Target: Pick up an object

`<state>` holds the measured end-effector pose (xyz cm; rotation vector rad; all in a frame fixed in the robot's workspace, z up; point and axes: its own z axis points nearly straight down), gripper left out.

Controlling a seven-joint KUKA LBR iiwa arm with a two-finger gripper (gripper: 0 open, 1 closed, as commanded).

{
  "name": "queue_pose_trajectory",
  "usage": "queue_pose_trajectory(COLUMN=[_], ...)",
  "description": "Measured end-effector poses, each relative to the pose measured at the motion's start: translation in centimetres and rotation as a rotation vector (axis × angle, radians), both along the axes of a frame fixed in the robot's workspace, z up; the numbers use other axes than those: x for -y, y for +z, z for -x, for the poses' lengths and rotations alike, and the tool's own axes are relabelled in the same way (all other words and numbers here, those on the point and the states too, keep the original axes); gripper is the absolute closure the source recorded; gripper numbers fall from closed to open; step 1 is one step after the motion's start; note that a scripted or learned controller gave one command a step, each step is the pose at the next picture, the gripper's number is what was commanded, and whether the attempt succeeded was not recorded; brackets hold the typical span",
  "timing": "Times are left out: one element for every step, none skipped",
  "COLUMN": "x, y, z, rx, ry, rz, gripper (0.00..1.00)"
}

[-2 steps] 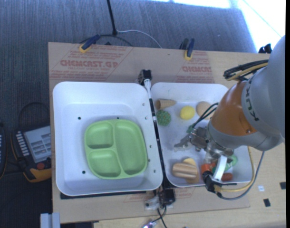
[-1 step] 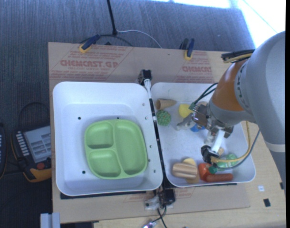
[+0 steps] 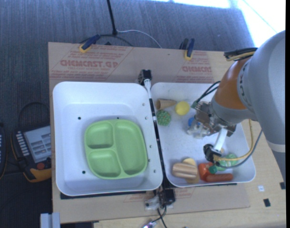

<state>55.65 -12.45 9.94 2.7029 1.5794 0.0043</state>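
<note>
1. The arm (image 3: pixel 259 84) is seen reaching in from the right, its grey bulk and orange band hanging over the right bin (image 3: pixel 176 90).
2. The left bin (image 3: pixel 69 103) is occupied by a green plate (image 3: pixel 116 147) with three compartments; nothing lies in the compartments, and no pickable object is seen beside the plate.
3. All the loose objects are found in the right bin. Along its near edge lie a bread roll (image 3: pixel 185 170), a tomato (image 3: pixel 204 170) touching it, and a red sausage (image 3: pixel 220 177) just beside the tomato; something green (image 3: pixel 229 157) lies half hidden behind cables there. Toward the far left corner lie a cone (image 3: pixel 166 103), a yellow ball (image 3: pixel 182 108) and a green ball (image 3: pixel 163 118), close together.
4. The gripper (image 3: pixel 200 127) is lowered into the middle of the right bin, near the yellow ball and well apart from the bread roll. A small blue thing (image 3: pixel 191 122) is seen right at it.
5. Whether the claw is spread or closed cannot be told, since the tips are blurred and partly masked; whether the blue thing is gripped cannot be told either.
6. The task is judged not yet done: no object is seen lifted clear of the bin. A confirmed grip and a lift are what remain.
</note>
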Motion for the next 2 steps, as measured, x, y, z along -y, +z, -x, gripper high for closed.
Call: queue_pose_trajectory(x=[0.0,-0.2], y=[0.0,-1.1], z=[0.0,-1.7], rx=[0.000,-0.008], ry=[0.000,0.154], rz=[0.000,-0.002], gripper=[0.00,0.00])
